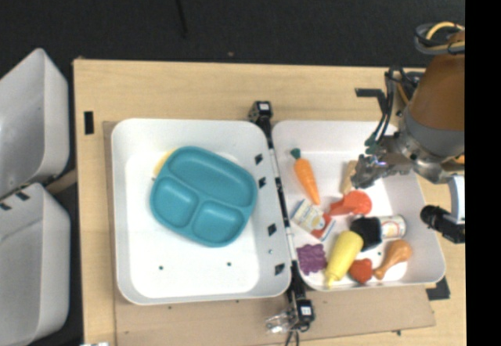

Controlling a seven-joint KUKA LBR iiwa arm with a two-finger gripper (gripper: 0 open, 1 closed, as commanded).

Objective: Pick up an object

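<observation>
1. Several small toy foods are lying in the right bin, and I'm hovering over its upper middle with my gripper. My fingers are pointing down and left; they're too dark and blurred to read, so I cannot tell if they're spread or pinched. Nothing is showing between them.
2. Nearest target, I'm judging, is the red piece lying just below my fingertips. It's looking like hollow moulded plastic: light, stiff, a bit slick, not fragile. Rounded body, so I'm thinking of gripping across the narrow part.
3. Orange carrot is lying to my left, near the bin's left wall, tapered with a green top. Likely light and rigid; mid-shaft is looking like the best hold, since the taper could squirt out.
4. Lower down: yellow piece, smooth and elongated; purple grape bunch, bumpy; brown drumstick; a black object touching a white cylinder; a small printed packet. All crowding together, so neighbours may be getting nudged.
5. Left bin is holding a teal divided plate, smooth, hard-looking, three compartments, well apart from me. Broad and flat, so a poor pinch.
</observation>
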